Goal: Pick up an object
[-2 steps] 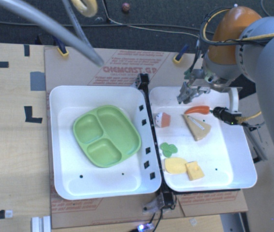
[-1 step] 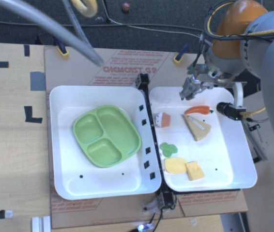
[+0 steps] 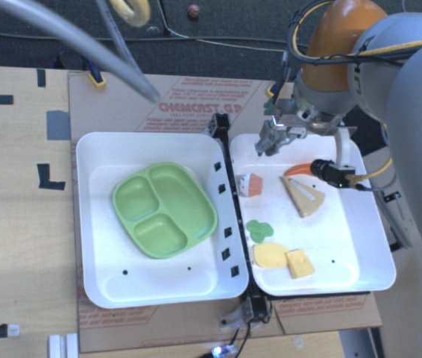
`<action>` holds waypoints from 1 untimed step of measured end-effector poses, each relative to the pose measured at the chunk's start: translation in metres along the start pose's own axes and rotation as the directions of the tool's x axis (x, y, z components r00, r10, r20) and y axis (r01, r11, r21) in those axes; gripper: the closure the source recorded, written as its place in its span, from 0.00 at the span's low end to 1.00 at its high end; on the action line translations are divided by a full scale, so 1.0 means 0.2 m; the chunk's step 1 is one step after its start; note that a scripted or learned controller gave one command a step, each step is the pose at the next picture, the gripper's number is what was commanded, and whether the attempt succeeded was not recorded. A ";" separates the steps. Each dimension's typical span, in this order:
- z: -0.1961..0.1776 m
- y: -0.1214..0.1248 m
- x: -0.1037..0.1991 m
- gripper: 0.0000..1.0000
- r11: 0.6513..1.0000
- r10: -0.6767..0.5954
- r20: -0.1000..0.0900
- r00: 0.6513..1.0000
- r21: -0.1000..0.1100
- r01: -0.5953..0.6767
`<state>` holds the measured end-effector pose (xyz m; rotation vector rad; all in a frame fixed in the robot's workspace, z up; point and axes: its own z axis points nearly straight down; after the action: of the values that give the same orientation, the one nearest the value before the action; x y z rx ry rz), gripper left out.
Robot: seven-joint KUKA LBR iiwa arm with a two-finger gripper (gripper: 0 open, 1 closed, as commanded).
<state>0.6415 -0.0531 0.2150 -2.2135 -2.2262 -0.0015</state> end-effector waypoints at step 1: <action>-0.05 -0.02 0.27 1.00 1.000 -0.001 0.000 1.000 -0.001 0.001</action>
<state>0.6374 0.0002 0.2256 -2.2128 -2.2275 -0.0020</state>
